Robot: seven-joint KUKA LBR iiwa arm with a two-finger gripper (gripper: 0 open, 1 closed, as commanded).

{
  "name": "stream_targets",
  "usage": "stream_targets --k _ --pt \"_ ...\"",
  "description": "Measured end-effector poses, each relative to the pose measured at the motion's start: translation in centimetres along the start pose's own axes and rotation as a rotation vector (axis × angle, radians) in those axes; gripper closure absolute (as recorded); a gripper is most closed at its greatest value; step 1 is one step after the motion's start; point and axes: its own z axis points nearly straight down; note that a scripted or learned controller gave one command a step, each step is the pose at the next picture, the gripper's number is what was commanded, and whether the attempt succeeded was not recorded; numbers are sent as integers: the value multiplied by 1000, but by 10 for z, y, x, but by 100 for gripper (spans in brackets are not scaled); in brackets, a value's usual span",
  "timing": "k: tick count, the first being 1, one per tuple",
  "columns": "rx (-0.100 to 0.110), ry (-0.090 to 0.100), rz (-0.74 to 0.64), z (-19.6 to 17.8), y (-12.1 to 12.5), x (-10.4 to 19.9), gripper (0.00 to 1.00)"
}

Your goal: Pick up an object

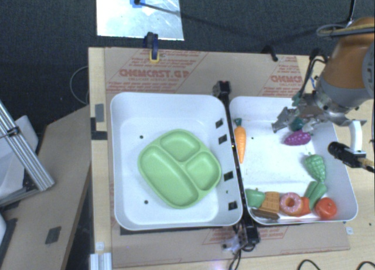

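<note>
My gripper [295,123] hangs over the back of the right bin [263,163], with its fingers spread apart. A small teal thing [297,124] shows in the gap between them; I cannot tell whether it is gripped or lies beneath. A purple bunch of grapes [297,139] lies just below the gripper. An orange carrot [239,140] rests against the bin's left wall.
A green leafy vegetable [315,167], a red tomato [326,207], a pink donut [290,203], a brown cracker [269,202] and a green pepper [254,196] crowd the right bin's front. The left bin [126,116] holds a green divided plate [179,168].
</note>
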Motion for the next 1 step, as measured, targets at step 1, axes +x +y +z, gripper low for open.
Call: stream_targets --k 1 --pt "-13 -2 -2 -7 3 0 0"
